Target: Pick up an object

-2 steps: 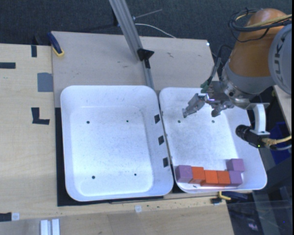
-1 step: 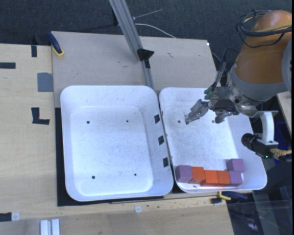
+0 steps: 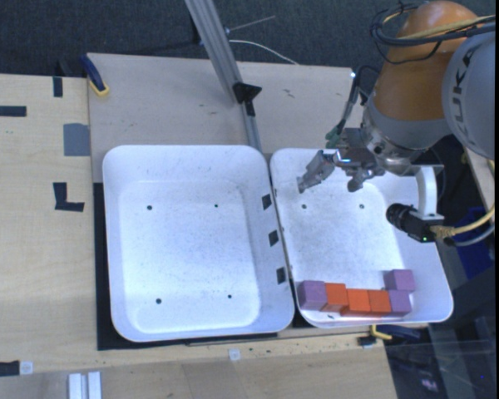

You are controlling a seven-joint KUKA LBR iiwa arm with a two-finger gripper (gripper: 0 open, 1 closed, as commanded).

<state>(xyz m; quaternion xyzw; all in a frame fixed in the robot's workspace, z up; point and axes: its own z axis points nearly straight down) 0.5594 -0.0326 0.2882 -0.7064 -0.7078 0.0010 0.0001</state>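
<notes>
Several blocks lie in a row along the near edge of the right bin (image 3: 424,223): a purple block (image 3: 313,293) at the left, two orange blocks (image 3: 336,296) (image 3: 368,301) in the middle, and two purple blocks (image 3: 399,280) (image 3: 400,302) at the right. My gripper (image 3: 334,175) hangs over the far part of the right bin, well above and away from the blocks. It is open, its two fingers (image 3: 314,173) spread apart with nothing between them.
The left bin (image 3: 116,223) lies beside the right one, with black clips along the shared wall. A metal rail (image 3: 219,48) slants down to the bins' far edge. A black cylinder (image 3: 407,220) on the arm overhangs the right bin.
</notes>
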